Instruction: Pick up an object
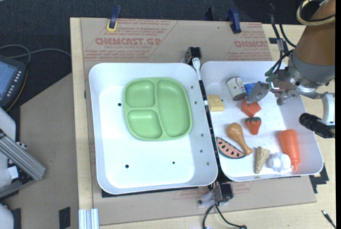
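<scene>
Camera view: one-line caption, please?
Gripper hovers above toy food in the right bin; green plate sits in the left bin.

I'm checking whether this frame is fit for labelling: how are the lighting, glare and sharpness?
Camera view: lighting is even and soft, with faint shadows under the green divided plate and the toy food in the right bin; the white bins are bright but not blown out; small items such as the carrot look slightly soft; the gripper is a little blurred.
</scene>
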You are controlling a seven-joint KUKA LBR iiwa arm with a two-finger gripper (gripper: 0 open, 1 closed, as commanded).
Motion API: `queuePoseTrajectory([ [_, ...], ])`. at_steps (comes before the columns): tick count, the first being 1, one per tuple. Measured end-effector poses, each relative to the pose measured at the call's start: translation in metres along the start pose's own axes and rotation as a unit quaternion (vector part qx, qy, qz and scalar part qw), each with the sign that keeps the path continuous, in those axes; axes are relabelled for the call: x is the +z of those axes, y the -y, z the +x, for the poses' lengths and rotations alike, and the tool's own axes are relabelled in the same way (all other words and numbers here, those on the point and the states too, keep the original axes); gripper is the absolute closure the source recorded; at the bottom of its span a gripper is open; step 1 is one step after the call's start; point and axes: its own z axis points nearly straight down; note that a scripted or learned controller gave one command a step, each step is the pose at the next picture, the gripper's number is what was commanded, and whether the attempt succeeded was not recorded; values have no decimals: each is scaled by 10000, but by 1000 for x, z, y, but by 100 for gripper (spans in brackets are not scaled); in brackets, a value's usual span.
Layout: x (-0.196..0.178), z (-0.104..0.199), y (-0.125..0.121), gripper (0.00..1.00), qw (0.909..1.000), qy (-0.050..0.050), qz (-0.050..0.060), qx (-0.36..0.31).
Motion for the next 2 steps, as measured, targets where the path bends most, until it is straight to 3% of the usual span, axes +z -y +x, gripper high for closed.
queuePoseTrajectory([
  [1,-8,0,-3,0,10000,11,-75,-14],
  [2,40,-5,-10,0,10000,9,-54,-13],
])
